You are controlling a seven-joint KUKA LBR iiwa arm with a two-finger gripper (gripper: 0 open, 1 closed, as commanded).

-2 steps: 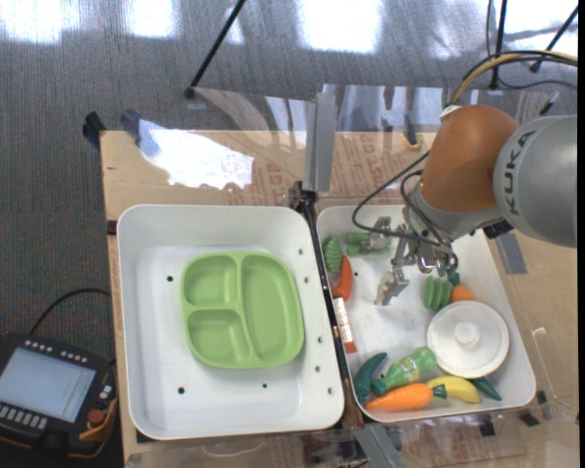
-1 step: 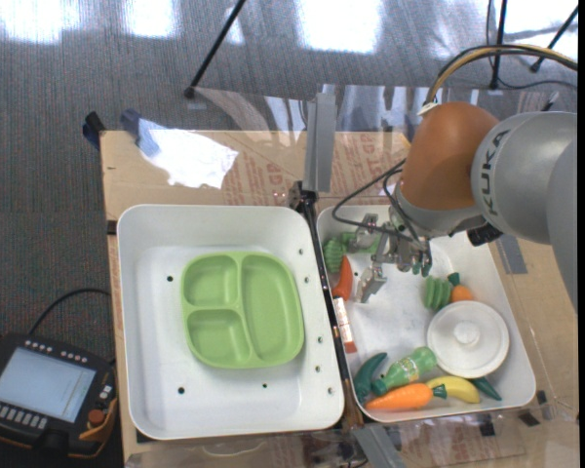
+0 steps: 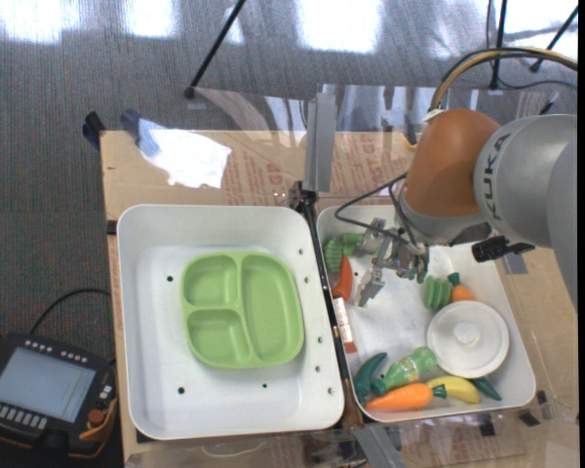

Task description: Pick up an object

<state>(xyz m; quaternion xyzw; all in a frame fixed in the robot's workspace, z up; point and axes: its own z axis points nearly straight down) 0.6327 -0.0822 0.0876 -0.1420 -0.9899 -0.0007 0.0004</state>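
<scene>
Nearest you, the front edge of the right bin point(image 3: 523, 398) holds the crowd: a carrot point(image 3: 406, 397), smooth orange and tapered, lies along the front wall with a yellow banana point(image 3: 460, 388) touching its thick end and a dark green pod-shaped piece point(image 3: 370, 370) at its tip; a pale green ribbed bottle-like item point(image 3: 409, 367) leans over them. These read as glossy moulded toy food, light and slick, and they sit jammed because the bin floor lets loose pieces drift to the wall. Just behind, a white round lidded dish point(image 3: 468, 337) sits flat, with a green ridged vegetable point(image 3: 437, 292) and a small orange piece point(image 3: 461, 292) at its far rim. The left bin point(image 3: 136, 261) carries a lime-green three-compartment tray point(image 3: 242, 309), matte plastic with rounded corners, lying flat mid-floor. Further back, the gripper point(image 3: 374, 284) hangs low over bare white floor in the right bin, angled toward the dividing wall; its fingers point(image 3: 368, 292) look slightly apart with nothing between them, though the metal clutter makes that hard to judge. Nearest candidates for your pick are an orange-red slender piece point(image 3: 343, 279) standing against the divider and a green item point(image 3: 333, 253) behind it, both just beside the fingertips. Wall-hugging pieces leave one finger little room, so expect a glancing close
</scene>
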